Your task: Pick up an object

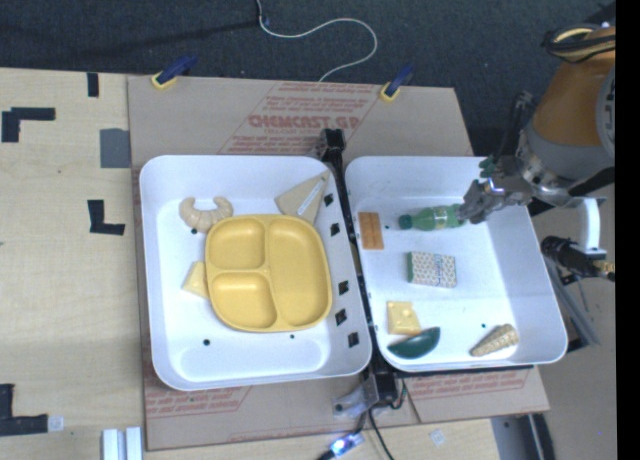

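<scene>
My gripper (pixel 479 199) hangs over the upper right part of the right bin (pixel 530 248), at the right end of a green bottle (pixel 430 218) that lies on its side. Whether it touches the bottle I cannot tell. Other items in this bin are a small orange block (pixel 370 230), a patterned box (pixel 431 269), a yellow cheese-like block (pixel 403 317), a dark green curved piece (pixel 414 342) and a beige cone (pixel 495 340).
The left bin (pixel 160 248) holds a yellow divided plate (pixel 268 271), a beige curled piece (pixel 203 212), a pale wedge (pixel 305 196) and a yellow wedge (pixel 195 278). A black divider (pixel 345 248) runs between the bins. The arm's orange band (pixel 575 98) is at the right.
</scene>
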`<state>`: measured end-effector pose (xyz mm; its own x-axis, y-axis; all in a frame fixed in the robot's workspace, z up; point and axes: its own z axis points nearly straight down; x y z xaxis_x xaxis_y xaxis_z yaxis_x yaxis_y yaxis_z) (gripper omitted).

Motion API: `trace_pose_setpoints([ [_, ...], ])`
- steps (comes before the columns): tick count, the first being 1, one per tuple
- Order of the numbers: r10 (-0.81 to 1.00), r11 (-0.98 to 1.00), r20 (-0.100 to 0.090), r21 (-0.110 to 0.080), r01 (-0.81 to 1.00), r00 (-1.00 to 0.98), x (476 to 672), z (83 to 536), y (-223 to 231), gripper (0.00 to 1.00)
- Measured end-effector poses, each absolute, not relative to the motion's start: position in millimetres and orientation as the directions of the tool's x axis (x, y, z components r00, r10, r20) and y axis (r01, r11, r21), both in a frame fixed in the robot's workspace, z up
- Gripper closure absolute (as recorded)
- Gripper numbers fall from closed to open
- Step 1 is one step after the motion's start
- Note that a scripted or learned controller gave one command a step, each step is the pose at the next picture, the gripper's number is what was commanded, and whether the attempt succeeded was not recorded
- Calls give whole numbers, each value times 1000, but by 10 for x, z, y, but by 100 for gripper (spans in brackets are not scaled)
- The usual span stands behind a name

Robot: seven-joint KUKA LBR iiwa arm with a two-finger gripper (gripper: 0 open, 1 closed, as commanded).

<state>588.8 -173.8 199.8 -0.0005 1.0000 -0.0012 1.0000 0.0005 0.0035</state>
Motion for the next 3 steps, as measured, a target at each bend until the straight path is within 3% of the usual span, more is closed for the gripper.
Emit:
trace_pose_setpoints([
  [1, 1000, 1, 0, 2, 1000, -1, 5896, 2261, -1734, 100],
  [3, 1000, 7, 2, 0, 1000, -7, 6089, 2404, -736, 100],
])
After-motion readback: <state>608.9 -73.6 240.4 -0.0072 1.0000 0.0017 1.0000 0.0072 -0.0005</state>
